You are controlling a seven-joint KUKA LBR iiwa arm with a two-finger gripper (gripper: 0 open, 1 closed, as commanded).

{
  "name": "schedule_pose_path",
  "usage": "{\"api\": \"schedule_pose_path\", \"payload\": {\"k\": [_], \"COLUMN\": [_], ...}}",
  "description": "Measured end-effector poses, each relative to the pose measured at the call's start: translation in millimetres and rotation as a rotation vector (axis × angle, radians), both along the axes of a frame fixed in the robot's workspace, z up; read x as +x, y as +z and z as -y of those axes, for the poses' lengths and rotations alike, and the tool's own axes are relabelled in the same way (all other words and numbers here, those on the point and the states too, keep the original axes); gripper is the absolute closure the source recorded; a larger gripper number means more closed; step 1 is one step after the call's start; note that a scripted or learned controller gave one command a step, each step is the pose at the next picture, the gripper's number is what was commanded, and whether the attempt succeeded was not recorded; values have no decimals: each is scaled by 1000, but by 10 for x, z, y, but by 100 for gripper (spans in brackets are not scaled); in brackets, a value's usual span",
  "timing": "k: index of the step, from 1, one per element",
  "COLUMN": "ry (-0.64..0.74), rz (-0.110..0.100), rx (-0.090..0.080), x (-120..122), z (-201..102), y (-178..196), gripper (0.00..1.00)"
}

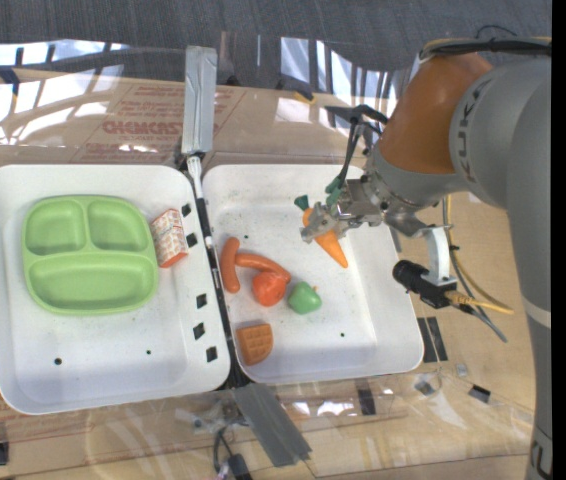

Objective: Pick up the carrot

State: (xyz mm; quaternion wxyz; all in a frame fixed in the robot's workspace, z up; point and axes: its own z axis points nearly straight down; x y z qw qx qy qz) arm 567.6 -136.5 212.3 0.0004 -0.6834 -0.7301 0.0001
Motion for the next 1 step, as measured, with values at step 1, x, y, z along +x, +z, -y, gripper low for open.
{"api": "schedule_pose_path", "payload": {"k": [1], "ry": [26], "rz": [0], "rx": [-1], "x": [766], "z": [189], "y": [345], "gripper": [100]}}
